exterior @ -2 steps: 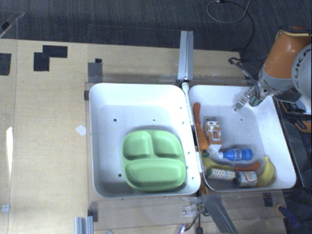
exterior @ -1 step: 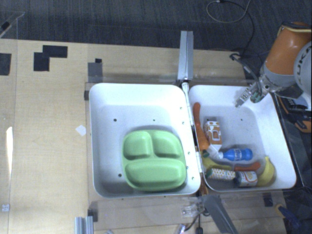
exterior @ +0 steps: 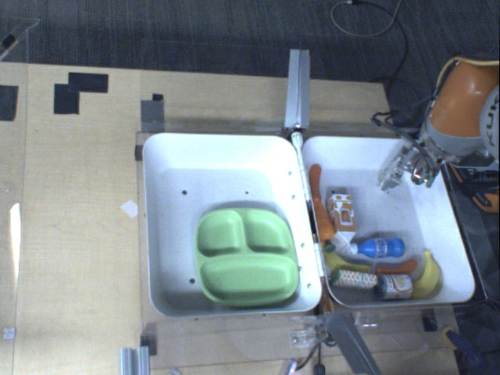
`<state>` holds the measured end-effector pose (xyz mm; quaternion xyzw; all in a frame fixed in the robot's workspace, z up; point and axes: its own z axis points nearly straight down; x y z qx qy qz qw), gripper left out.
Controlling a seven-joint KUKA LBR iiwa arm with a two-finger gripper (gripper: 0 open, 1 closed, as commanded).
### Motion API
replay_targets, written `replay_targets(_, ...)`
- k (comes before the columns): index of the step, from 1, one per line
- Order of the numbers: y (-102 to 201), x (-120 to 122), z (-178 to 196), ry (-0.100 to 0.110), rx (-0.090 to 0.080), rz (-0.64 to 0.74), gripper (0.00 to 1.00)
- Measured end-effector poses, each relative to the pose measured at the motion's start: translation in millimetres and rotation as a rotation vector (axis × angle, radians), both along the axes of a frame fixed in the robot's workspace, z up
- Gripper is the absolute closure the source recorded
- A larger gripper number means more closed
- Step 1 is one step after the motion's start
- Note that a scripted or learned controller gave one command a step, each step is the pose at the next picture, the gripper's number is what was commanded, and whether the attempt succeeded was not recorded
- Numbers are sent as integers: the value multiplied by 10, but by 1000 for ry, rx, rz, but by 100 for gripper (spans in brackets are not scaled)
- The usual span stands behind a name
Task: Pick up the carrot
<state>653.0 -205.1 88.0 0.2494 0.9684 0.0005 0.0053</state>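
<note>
Carrot: you see it lying along the left wall of the right bin, far end up, apart from the gripper.
Gripper: over the bin's far right part; blurred, so you cannot tell its opening; nothing seen in it.
Near clutter: bottle, banana, carton; overlapping, partly hidden.
Left bin: green divided plate.

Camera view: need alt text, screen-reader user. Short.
A gripper hovers over the right bin's back right corner, apart from the carrot lying along that bin's left wall. Near the front sit a small carton, blue bottle and banana; the left bin holds a green divided plate.
</note>
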Motion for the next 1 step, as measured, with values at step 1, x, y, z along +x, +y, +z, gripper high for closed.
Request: replay_targets(1, 121, -183, 10, -2, -4, 391, 100)
